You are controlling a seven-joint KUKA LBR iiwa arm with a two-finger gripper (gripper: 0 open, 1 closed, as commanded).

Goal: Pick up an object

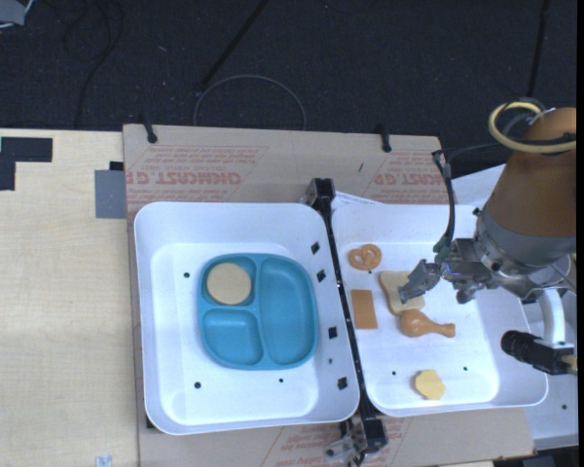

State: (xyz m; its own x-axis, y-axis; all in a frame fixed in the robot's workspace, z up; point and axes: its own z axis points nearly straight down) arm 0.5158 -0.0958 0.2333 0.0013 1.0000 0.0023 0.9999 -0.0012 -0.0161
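In the right bin (pixel 467 382) lie a pretzel (pixel 364 257), a flat brown rectangle (pixel 363 309), a pale bread-like slice (pixel 395 290), a tan drumstick (pixel 426 325) and a small yellow chunk (pixel 429 384). My gripper (pixel 436 282) hangs low over the middle of this bin. It is at the right edge of the pale slice and just above the drumstick. The grey arm with its orange band comes in from the right. I see nothing lifted off the bin floor.
The left bin (pixel 165 251) holds a blue divided plate (pixel 273 319) with a round tan biscuit (pixel 228 282) in its upper-left compartment. A black divider clip line (pixel 333 290) runs between the bins. Cardboard lies under both bins.
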